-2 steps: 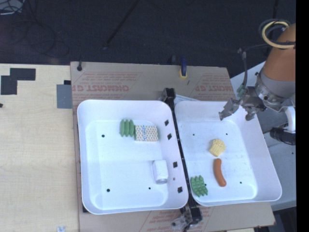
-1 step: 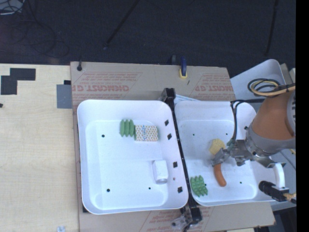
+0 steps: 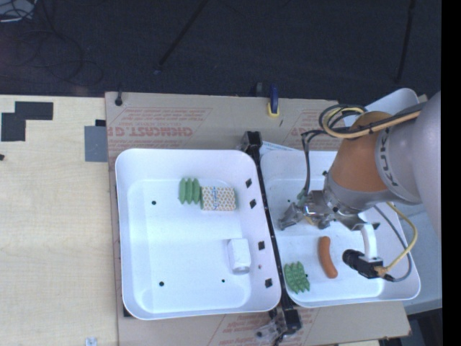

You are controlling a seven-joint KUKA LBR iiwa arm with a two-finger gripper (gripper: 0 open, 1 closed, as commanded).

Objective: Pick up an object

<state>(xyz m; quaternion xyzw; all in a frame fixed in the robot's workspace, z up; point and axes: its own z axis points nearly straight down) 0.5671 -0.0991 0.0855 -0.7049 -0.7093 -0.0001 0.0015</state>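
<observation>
Left bin (image 3: 137,193): a green ridged piece (image 3: 190,191) touching a patterned block (image 3: 218,198), and a white cup (image 3: 239,254) near the divider; all out of my reach for now. Right bin (image 3: 403,283): a green ridged toy (image 3: 296,277) at the near left corner, an orange sausage (image 3: 327,256) just beside it. My gripper (image 3: 302,211) hangs above that bin's left half, nothing between its jaws; how wide they stand I cannot tell. I judge this the approach step. Next: line up over the sausage, then descend.
</observation>
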